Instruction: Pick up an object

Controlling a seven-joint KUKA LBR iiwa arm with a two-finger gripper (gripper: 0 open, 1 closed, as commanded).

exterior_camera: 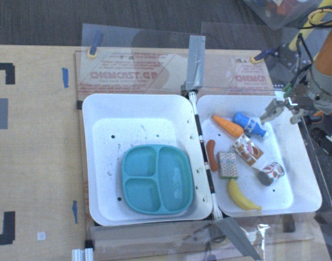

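While hanging over the right bin's (pixel 310 192) far right corner, gapes open and empty: pincer (pixel 283 113). Fills the left bin's (pixel 95 110) near half: teal divided plate (pixel 157 179). Near the far edge, blue bottle (pixel 250 124) beside carrot (pixel 228 125); near edge, banana (pixel 241 196).

We see the left bin (pixel 100 118) mostly taken up by a teal tray (pixel 157 179) at its near right; its far and left floor lies open. In the right bin (pixel 302 167) the things crowd the left and middle: carrot (pixel 227 125), blue bottle (pixel 250 124), sausage (pixel 211 154), green box (pixel 228 165), two packets (pixel 247 150) (pixel 270 172) and banana (pixel 241 196). The right strip and near right corner stay free. The tool (pixel 282 112) hangs over the far right rim, just beside the bottle. Clear panels (pixel 139 64) stand behind both bins.
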